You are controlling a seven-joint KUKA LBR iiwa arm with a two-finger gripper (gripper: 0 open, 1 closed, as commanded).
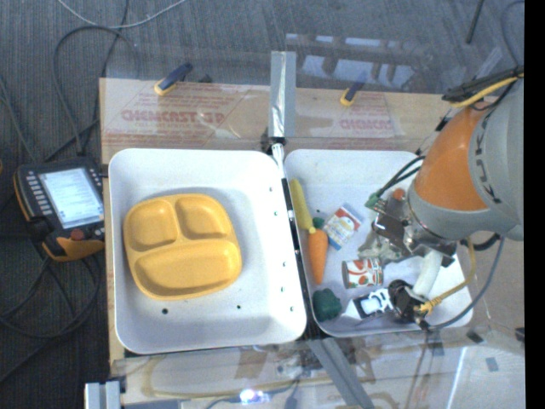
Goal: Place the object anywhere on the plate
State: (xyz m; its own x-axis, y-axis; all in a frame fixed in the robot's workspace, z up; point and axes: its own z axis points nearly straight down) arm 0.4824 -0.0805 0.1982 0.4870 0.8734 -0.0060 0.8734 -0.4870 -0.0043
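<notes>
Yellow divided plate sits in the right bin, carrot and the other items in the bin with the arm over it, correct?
Not quite. The camera view shows the yellow divided plate in the left bin, not the right. The carrot and other items do lie in the right bin, under the arm.

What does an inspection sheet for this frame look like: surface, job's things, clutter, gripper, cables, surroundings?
Surface: two white bins, left bin and right bin, side by side on the bench.
Job's things: yellow plate with three compartments in the left bin, nothing on it; carrot, yellow stick, dark green item, small box and can in the right bin.
Clutter: nothing seen.
Gripper: gripper low over the right bin; finger state unclear.
Cables: yellow cable at the wrist; cords on the floor.
Surroundings: pendant left of the bench.
</notes>
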